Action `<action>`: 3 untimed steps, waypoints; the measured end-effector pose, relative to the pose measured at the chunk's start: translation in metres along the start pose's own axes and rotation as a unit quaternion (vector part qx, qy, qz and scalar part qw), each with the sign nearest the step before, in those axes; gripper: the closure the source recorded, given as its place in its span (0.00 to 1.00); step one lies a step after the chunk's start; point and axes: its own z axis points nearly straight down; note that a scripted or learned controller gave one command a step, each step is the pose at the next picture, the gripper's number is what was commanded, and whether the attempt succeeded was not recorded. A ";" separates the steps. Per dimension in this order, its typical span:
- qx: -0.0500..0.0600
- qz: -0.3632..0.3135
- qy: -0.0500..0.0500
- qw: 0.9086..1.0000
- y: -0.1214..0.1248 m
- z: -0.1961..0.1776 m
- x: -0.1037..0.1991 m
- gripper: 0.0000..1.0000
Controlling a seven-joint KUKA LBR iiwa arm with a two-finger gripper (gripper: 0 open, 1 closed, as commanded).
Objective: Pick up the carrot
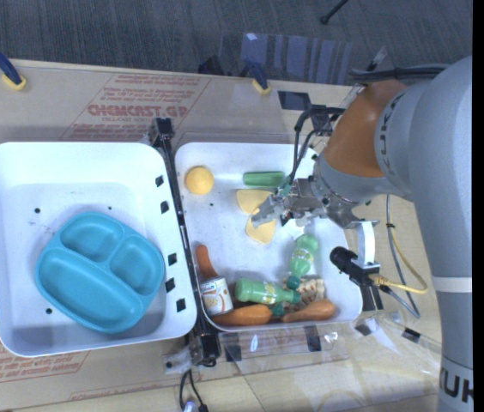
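Two orange carrot-like pieces lie along the near wall of the right bin [225, 157]: one carrot [242, 317] at the lower left, another [312, 311] just to its right. My gripper [274, 216] hovers over the middle of that bin, above two yellow wedges [251, 201], well away from the carrots. Its fingers stand open with nothing between them. The grey arm with its orange band [358, 140] reaches in from the right.
Also in the right bin are a yellow ball [198, 179], a green pod [263, 178], two green bottles [303, 254], a small can [215, 297] and a reddish stick [202, 260]. The left bin [19, 170] holds a blue divided tray [100, 269].
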 end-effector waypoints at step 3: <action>-0.001 -0.179 0.002 0.984 0.078 0.055 0.034 0.00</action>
